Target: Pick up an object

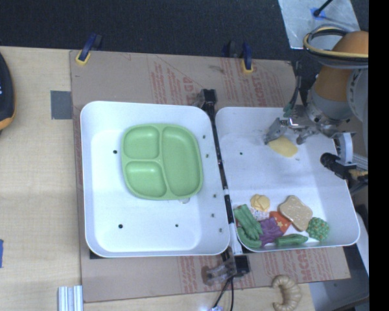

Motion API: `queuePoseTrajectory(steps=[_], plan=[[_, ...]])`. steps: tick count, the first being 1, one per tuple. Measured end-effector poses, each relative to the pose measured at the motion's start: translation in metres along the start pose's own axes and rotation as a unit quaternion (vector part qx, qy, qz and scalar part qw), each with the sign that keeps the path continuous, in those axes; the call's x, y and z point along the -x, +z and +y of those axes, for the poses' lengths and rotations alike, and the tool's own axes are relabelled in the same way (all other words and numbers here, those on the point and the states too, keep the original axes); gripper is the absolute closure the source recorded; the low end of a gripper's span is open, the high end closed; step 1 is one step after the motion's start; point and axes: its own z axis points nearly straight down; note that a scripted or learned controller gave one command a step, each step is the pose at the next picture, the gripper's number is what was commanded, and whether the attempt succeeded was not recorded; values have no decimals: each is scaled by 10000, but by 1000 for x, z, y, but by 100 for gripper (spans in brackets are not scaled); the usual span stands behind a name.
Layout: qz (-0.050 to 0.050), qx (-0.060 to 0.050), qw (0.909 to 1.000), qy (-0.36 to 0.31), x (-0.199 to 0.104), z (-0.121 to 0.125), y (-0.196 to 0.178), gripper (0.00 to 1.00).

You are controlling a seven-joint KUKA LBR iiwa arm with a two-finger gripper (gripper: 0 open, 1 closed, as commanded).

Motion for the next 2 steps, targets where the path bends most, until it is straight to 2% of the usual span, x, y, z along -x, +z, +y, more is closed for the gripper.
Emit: queuePoseTrajectory(steps=[2], plan=[[-3,5,10000,5,3,0,0,0]])
